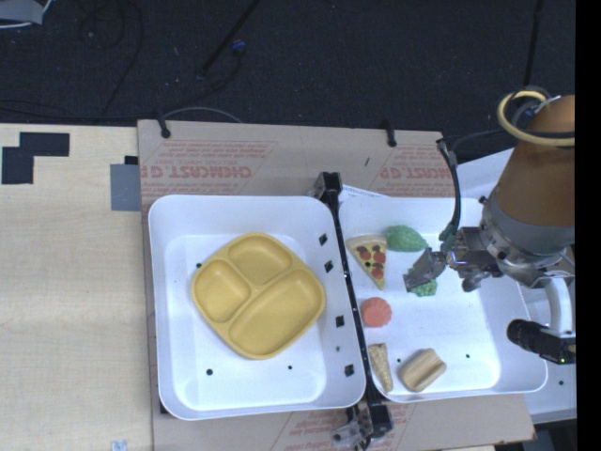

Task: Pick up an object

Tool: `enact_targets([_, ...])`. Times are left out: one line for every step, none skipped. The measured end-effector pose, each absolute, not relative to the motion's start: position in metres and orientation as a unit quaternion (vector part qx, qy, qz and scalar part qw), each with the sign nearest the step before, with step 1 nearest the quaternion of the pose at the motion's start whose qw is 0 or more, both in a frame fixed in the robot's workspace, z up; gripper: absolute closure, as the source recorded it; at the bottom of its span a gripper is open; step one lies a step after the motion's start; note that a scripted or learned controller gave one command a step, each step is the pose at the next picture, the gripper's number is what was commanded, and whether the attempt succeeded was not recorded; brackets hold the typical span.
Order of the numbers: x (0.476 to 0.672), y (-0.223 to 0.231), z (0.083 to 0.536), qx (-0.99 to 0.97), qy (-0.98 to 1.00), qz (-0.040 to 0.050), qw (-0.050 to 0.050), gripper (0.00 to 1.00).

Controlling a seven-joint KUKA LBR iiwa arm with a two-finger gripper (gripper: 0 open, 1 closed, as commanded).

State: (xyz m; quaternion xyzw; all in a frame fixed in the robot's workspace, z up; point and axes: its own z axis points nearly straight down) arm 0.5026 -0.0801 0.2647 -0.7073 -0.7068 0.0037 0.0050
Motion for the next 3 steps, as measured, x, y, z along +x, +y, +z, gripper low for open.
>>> enact_targets([0.504,-0.080,0.269,-0.707,-0.707,0.0011,0.002,0.00])
enact_targets([0.501,-0.084,0.224,-0.707,-0.707,0.0028,0.004,0.00])
enact_targets([0.508,-0.086,0.176,-0.707,-0.707,0.0026,0.004,0.00])
